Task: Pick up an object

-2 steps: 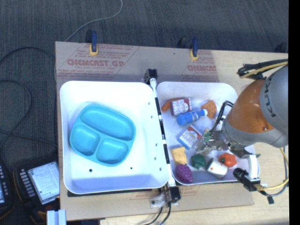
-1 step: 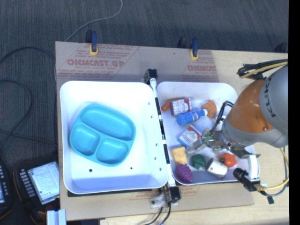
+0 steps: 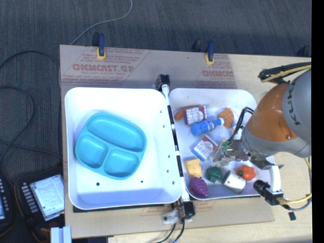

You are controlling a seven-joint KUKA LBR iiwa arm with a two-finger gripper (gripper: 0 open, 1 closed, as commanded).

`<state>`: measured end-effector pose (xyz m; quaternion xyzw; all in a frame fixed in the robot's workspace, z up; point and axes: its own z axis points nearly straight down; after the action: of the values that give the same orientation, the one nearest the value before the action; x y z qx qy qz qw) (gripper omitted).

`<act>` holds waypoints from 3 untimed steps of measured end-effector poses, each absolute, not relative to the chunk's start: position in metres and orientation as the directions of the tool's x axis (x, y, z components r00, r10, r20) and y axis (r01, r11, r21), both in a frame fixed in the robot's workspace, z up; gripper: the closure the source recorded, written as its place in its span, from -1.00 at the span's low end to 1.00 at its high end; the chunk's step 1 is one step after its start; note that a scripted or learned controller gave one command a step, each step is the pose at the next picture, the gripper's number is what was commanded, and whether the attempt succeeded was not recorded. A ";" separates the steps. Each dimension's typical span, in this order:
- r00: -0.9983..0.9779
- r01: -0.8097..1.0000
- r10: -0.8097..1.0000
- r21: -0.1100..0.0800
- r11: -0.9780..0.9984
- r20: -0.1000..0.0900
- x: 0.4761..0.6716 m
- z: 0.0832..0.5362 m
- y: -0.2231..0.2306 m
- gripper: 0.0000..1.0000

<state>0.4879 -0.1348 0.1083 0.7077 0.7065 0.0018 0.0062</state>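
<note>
Desk [image 3: 111, 65]: lying under two white bins, blue clamps gripping its far edge.
Left bin [image 3: 86, 186]: holding a blue divided tray [image 3: 110, 145] near its middle.
Right bin [image 3: 212, 94]: carrying the small items.
Arm [image 3: 278, 118]: reaching in from the right, orange band showing above the wrist.
Tool [image 3: 226, 152]: hanging low over the right bin's middle; its opening cannot be told.
Items: blue bottle [image 3: 206, 126] lying beside a red-labelled jar [image 3: 195, 114]; red-and-white packet [image 3: 204, 148] sitting just left of the tool; yellow block [image 3: 193, 167]; purple grapes [image 3: 198, 187]; green piece [image 3: 214, 174]; red tomato [image 3: 246, 172].
</note>
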 end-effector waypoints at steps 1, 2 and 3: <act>0.002 1.000 1.000 0.011 -0.002 -0.006 0.488 0.108 -0.135 -1.00; 0.004 1.000 1.000 0.010 -0.004 -0.009 0.486 0.088 -0.099 -1.00; 0.003 1.000 1.000 0.013 -0.003 -0.006 0.488 0.099 -0.098 1.00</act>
<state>0.4877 -0.0979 0.0987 0.7083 0.7059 0.0023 0.0065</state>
